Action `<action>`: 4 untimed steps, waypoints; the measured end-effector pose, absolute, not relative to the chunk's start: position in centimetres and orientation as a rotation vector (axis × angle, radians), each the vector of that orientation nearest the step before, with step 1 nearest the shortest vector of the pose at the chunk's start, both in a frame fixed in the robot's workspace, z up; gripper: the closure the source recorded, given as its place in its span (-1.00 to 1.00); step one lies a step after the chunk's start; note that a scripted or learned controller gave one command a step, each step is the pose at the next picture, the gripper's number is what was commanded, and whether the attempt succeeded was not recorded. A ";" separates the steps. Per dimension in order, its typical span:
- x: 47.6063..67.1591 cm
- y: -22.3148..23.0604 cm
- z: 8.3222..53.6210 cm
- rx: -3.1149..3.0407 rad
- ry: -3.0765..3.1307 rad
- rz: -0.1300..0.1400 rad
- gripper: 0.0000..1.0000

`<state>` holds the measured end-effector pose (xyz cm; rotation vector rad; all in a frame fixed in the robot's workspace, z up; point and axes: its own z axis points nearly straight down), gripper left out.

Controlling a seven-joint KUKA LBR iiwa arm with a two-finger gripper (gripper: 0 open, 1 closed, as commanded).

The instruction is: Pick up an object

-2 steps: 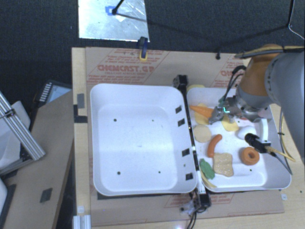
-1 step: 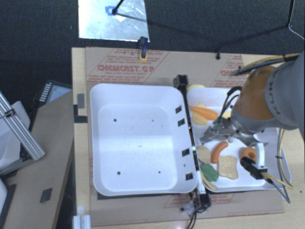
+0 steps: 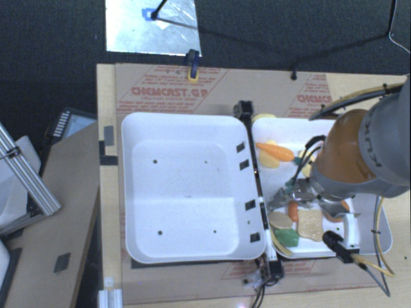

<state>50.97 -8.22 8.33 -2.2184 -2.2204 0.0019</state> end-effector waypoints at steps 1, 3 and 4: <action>51.3 -8.3 9.5 -2.219 -2.226 -0.003 1.00; 53.2 9.5 21.6 -2.207 -2.235 -0.009 1.00; 53.2 13.6 28.5 -2.213 -2.234 -0.012 1.00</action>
